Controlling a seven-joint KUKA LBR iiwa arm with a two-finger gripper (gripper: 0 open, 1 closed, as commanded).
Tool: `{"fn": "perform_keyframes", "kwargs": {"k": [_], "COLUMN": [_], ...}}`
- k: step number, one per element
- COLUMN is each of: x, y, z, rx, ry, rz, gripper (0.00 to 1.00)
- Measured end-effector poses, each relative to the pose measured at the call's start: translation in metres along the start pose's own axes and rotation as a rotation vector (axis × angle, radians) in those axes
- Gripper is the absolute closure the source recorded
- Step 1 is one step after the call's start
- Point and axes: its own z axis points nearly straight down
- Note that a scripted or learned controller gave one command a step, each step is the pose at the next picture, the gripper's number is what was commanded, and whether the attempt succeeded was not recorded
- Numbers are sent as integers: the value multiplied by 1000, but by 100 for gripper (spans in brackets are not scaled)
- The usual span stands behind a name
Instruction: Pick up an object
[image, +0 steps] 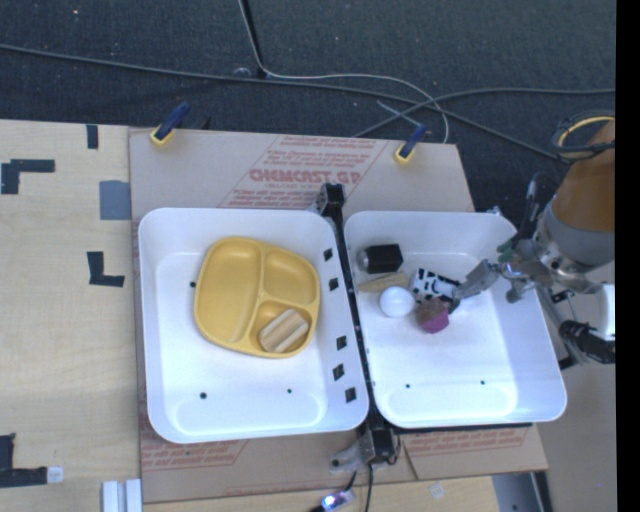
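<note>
One small purple obj (433, 318) w/ rounded shape, right bin (520, 400), end effector (455, 295) just above, grip state unclear

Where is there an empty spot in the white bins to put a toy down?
The right bin has bare floor along its near half, below the white ball and purple object. The left bin is bare below the yellow plate. It is crowded where the gripper reaches beside the black-and-white toy and black object.
</note>
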Motion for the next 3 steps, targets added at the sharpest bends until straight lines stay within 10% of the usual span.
{"fn": "perform_keyframes", "kwargs": {"k": [2,3], "x": [-2,0], "y": [10,8], "z": [65,61], "rx": [-25,-16], "ry": [-10,-6], "rz": [2,0], "gripper": [0,100]}}
